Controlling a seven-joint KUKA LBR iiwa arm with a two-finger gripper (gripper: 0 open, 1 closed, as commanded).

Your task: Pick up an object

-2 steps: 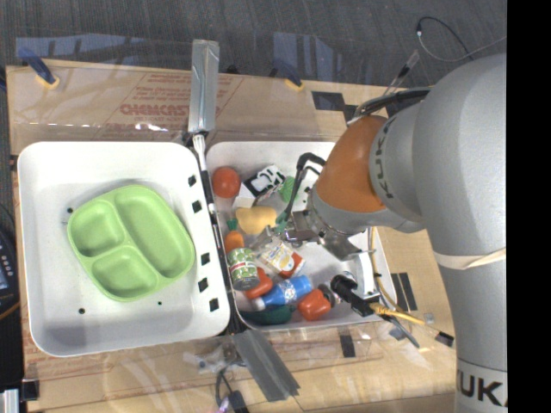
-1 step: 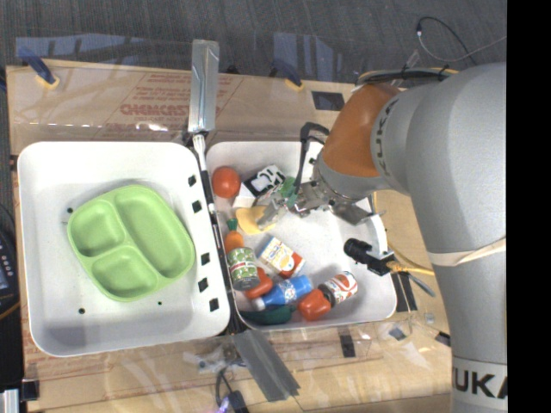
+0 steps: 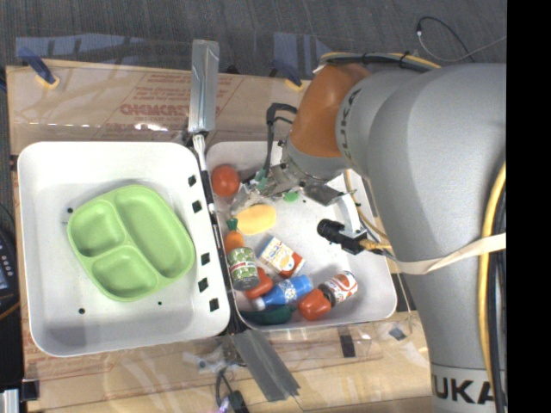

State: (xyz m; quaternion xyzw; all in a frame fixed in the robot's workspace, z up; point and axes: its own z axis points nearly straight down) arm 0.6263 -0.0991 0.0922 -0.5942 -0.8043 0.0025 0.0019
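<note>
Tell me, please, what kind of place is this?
Probably a robot lab bench for grasping tests. A grey arm reaches over two white bins: one holds a green divided plate, the other toy food such as a tomato and small bottles.

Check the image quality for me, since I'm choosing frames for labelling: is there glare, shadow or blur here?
Camera view: lighting is soft and even, and focus looks sharp enough on the small items; the grey arm with its orange band darkens the shallow white right bin beneath it; mild glare shows on the clear plastic sheet over the brown cardboard; the green three-compartment plastic plate is evenly lit.
</note>
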